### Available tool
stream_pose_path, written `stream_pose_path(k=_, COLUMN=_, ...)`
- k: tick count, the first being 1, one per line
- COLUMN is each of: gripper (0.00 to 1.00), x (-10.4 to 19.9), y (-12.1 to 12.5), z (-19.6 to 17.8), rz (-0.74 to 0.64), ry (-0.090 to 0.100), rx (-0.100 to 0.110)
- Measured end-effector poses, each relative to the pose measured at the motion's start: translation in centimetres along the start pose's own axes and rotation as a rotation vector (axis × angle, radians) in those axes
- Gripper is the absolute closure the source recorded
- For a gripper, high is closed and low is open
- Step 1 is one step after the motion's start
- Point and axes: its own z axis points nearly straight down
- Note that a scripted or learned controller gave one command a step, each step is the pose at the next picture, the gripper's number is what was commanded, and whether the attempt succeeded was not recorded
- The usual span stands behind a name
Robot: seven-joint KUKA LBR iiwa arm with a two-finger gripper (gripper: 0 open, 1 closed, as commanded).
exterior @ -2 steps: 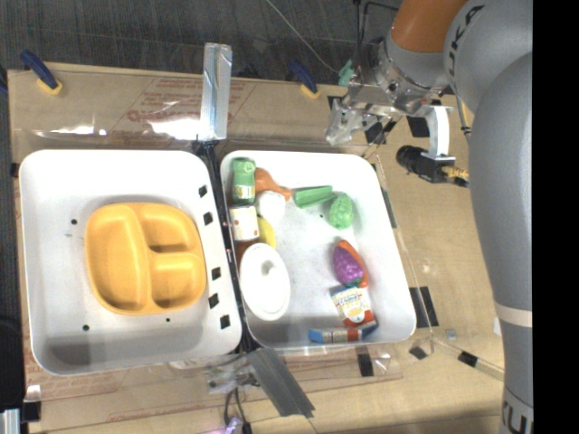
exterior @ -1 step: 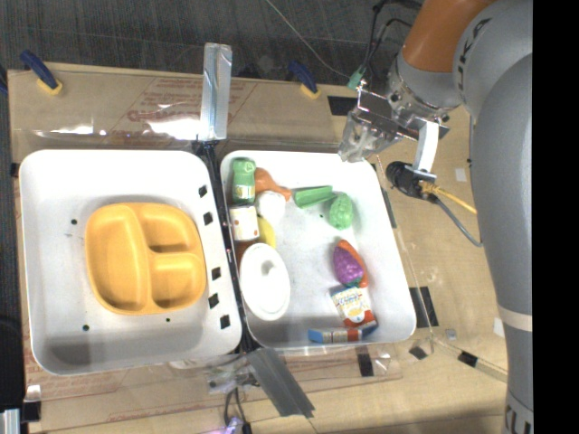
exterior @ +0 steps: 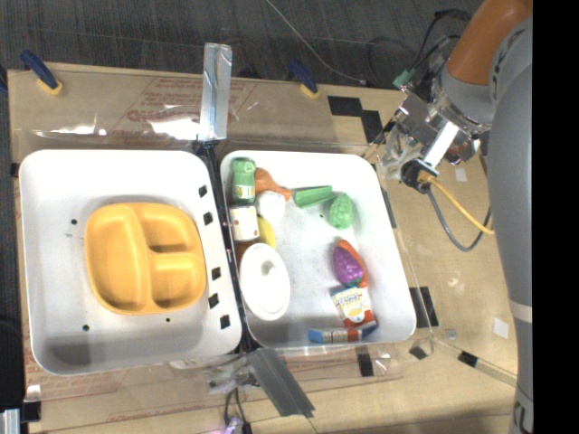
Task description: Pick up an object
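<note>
- Purple eggplant-shaped piece [exterior: 347,263] lies in the right half of the right bin [exterior: 384,242]. Bare white floor is on its left, and the bin's right wall is near on its other side.
- Just in front of it lies a small printed pouch [exterior: 352,306]. A blue-and-red marker [exterior: 339,334] lies along the front wall, close to the pouch.
- Behind the eggplant-shaped piece sit 2 green things, a round green piece [exterior: 341,211] and a long green piece [exterior: 312,195], close together.
- The left side of this bin is crowded. A green bottle [exterior: 242,179] is in the back left corner with an orange piece [exterior: 269,184] just beside it.
- In front of those come a small white ball [exterior: 270,206], a brown bottle [exterior: 242,222], a yellow piece [exterior: 268,233] and a round white bowl [exterior: 265,281], all packed along the left wall.
- The freest room in this bin is the middle of its floor, between the white bowl and the eggplant-shaped piece.
- The gripper [exterior: 409,156] hangs outside the right bin, over the table [exterior: 452,269] just beyond the bin's back right corner, apart from every piece. I cannot tell whether it is open or closed.
- The left bin [exterior: 36,242] holds 1 yellow divided tray [exterior: 145,256] with 3 compartments, and bare white floor lies all round it.
- A strip of silver tape [exterior: 217,93] stands at the back where the 2 bins meet.
</note>
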Motion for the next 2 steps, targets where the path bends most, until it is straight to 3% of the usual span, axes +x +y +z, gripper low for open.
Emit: stream_pose_path(k=2, gripper=1.00, x=0.59, y=-0.14, z=-0.99, rz=-0.024, ry=-0.012, rx=0.015)
